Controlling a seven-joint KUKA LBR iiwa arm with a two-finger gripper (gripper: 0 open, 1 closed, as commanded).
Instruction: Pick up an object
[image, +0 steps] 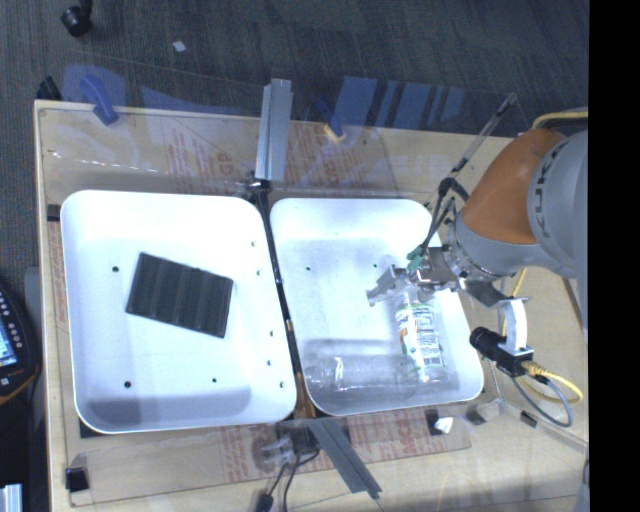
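We see the gripper (398, 283) low over the right bin (330, 225), reaching in from the right on the grey arm (545, 215) with its orange band. A clear plastic bottle with a printed label (420, 338) lies in that bin, its upper end right at the fingertips and its body running down and slightly right toward the bin's near corner. We cannot tell whether the fingers are spread, pressed together or pinching the bottle's top; the metal there blurs into the plastic. A second clear plastic bottle (365, 368) lies on its side along the near wall, touching the first. In the left bin (100, 400), well apart, a dark ribbed rectangular pad (180, 294) lies flat, tilted.
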